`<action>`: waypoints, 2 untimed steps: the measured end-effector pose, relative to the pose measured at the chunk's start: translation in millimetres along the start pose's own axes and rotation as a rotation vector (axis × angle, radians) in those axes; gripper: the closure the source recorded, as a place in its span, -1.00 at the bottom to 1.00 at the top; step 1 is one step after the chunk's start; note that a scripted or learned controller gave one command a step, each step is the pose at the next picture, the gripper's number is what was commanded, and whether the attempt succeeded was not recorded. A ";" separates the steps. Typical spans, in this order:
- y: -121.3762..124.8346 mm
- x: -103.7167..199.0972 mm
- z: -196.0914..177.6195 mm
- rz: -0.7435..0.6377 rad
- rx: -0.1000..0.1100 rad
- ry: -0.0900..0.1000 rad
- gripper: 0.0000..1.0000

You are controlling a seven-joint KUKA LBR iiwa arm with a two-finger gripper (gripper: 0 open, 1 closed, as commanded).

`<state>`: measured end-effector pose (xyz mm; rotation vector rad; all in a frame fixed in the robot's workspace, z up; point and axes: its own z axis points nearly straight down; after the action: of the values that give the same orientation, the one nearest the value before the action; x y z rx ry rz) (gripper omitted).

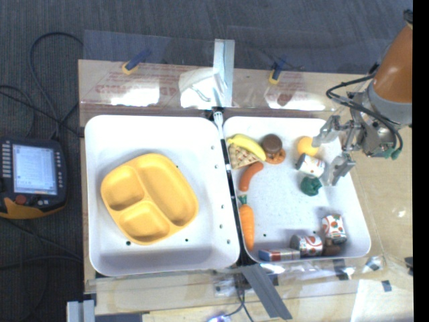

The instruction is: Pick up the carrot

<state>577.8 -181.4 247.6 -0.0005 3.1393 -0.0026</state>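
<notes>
The gripper (337, 149) hangs over the right side of the right bin (355, 206), close to its right wall, and its two fingers stand open with nothing between them. The carrot (247, 225) lies in this same bin, but at the opposite side, against the left wall, with its green top pointing to the far end and its tip toward the near end. It is well apart from the gripper. In the middle of the right bin there is a bare white floor, so the way from the gripper to the carrot is open across it. Along the left wall, beyond the carrot, there is a red sausage (250, 176), then a waffle (244, 155) and a banana (244, 143) touching it, and a brown round item (272, 146) just beside them. Under the gripper lie a small orange fruit (305, 144), a white small thing (310, 164) and a green piece (311, 186). In the near right corner there are some cans and packets (315, 240), close together. The left bin (100, 247) holds a yellow divided plate (149, 196), which lies tilted in the middle with bare floor around it.
</notes>
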 end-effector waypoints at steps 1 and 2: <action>-1.2 -75.8 135.9 -0.083 -0.006 0.016 -1.00; -4.4 -89.0 149.1 0.009 0.000 -0.005 -1.00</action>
<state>667.2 -186.0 98.7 0.0132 3.1345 -0.0027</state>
